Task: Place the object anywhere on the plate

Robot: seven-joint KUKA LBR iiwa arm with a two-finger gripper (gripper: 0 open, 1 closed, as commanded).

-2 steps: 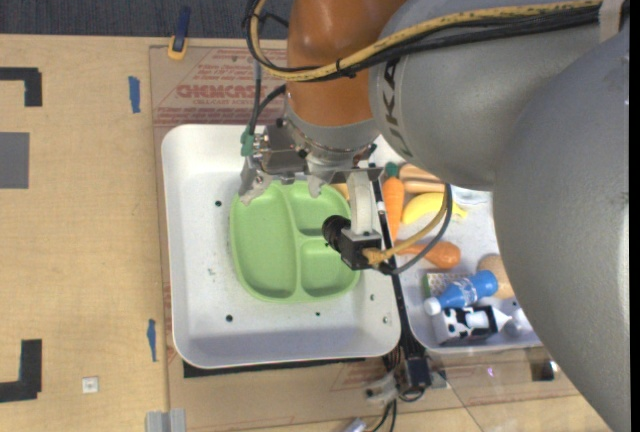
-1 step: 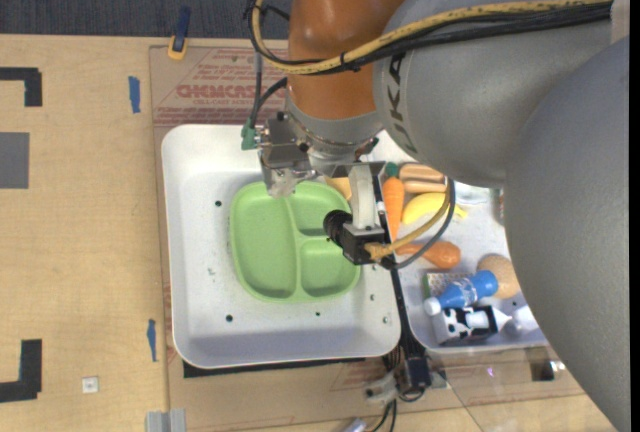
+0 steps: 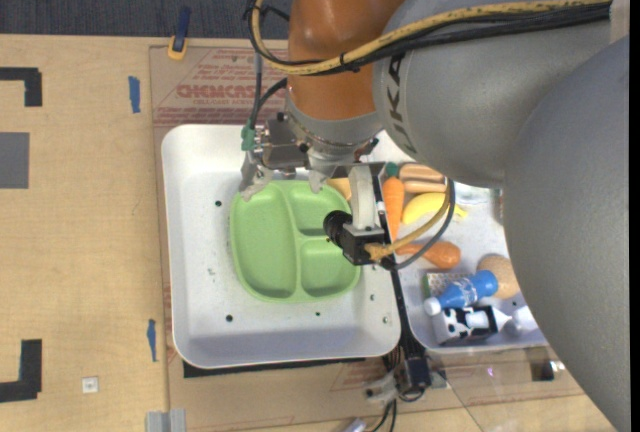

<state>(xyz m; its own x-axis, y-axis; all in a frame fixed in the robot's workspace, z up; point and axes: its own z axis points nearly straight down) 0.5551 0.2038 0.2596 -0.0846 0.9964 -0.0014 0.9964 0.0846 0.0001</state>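
Note:
A light green divided plate point(image 3: 285, 245) lies in the left white bin point(image 3: 195, 250). My gripper point(image 3: 283, 182) hangs below the orange wrist band, right over the plate's far rim. Its two fingertips point(image 3: 249, 178) stand apart at that rim, open, and I see nothing between them. The loose objects lie in the right bin: an orange carrot point(image 3: 393, 205), a yellow banana point(image 3: 428, 208) and a blue bottle point(image 3: 462, 292). The arm hides much of that bin.
A black cable with a clamp point(image 3: 345, 235) hangs from the arm across the plate's right edge. The right bin also holds a bun-like piece point(image 3: 420, 178), an orange lump point(image 3: 440, 255) and a black-and-white toy point(image 3: 470, 322). Cardboard point(image 3: 80, 220) covers the bench at left.

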